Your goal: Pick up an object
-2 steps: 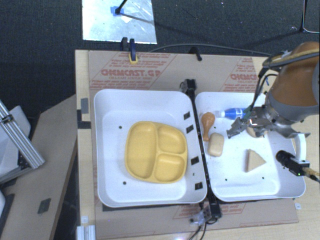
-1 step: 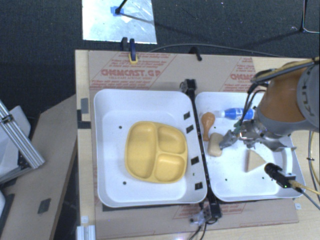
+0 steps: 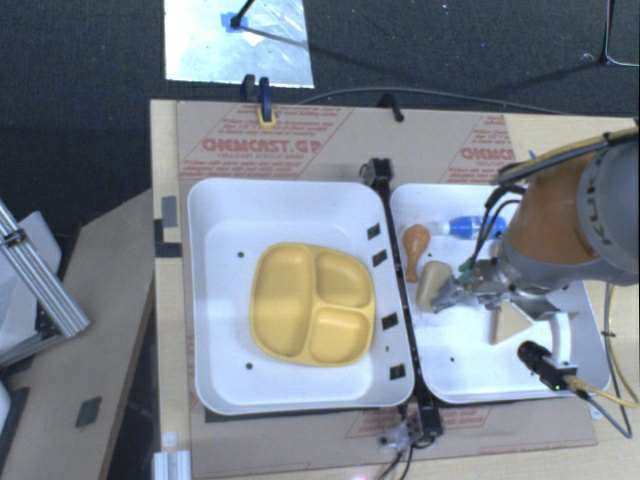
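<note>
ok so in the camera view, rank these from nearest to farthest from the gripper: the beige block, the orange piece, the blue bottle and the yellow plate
1. Beige block, right beside the gripper, on its left in the right bin.
2. Orange piece, up-left of it by the divider.
3. Blue bottle, near the right bin's far wall; close to the orange piece's rank.
4. Yellow plate, in the left bin.

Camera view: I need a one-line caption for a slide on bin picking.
KUKA arm reaching into the right bin among small objects; yellow divided plate lies in the left bin.
</note>
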Tool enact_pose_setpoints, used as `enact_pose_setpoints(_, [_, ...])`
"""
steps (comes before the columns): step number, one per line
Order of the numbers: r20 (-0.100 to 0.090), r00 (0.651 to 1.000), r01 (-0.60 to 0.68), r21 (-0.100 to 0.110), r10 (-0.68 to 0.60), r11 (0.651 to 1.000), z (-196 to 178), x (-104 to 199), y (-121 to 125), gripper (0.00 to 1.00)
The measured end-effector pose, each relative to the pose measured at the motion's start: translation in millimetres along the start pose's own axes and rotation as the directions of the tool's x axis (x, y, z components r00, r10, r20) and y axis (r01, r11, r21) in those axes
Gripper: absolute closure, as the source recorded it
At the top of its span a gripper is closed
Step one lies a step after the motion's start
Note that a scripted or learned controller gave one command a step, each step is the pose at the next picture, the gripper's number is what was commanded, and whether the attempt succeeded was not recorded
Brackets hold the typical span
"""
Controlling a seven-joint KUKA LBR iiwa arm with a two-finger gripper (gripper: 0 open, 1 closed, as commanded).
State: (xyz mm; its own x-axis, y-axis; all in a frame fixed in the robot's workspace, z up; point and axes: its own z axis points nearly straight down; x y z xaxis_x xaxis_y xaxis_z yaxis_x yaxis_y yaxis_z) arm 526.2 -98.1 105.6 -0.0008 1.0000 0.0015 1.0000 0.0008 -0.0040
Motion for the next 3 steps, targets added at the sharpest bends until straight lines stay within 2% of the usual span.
enact_pose_setpoints(1, [0.001,1.0,0.001,-0.003,-0.001,1.0,22.0,0.4,0.4,0.0])
enact_pose_setpoints(2, [0.001,1.0,0.001,-0.006,-0.001,1.0,10.5,0.1,1.3,1.0])
enact_pose_setpoints(3, [0.003,1.0,-0.001,-0.009,0.001,1.0,-34.2,-5.6,0.2,1.0])
